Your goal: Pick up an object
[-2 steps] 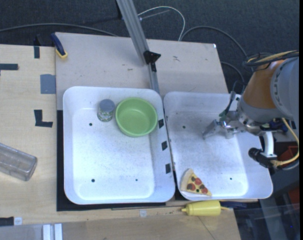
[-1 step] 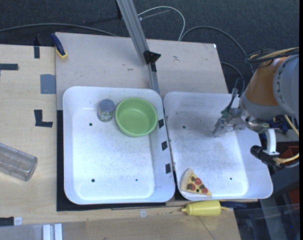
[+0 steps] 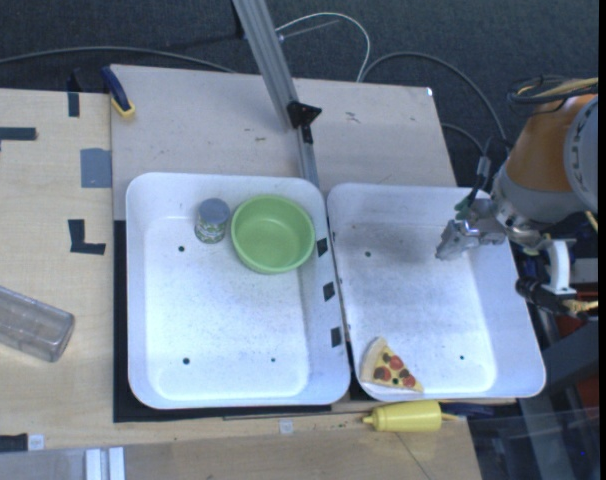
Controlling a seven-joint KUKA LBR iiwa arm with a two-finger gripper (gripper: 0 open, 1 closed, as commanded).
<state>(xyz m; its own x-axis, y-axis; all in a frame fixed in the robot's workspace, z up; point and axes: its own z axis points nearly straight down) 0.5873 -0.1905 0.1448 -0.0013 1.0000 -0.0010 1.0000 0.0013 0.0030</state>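
Note:
A pizza slice point(image 3: 389, 366) lies at the front left corner of the right bin point(image 3: 503, 298). In the left bin point(image 3: 153, 298) a green bowl point(image 3: 273, 233) sits at the back right, with a small grey-capped jar point(image 3: 212, 220) just left of it. My gripper point(image 3: 451, 243) hangs over the right bin's back right part, pointing left, far from the pizza slice. Nothing shows between its fingers.
A yellow mustard bottle point(image 3: 407, 417) lies on the bench just in front of the right bin. A clear plastic container point(image 3: 23, 323) rests at the far left. A grey metal pole point(image 3: 268, 48) rises behind the bins, and cables run across the back.

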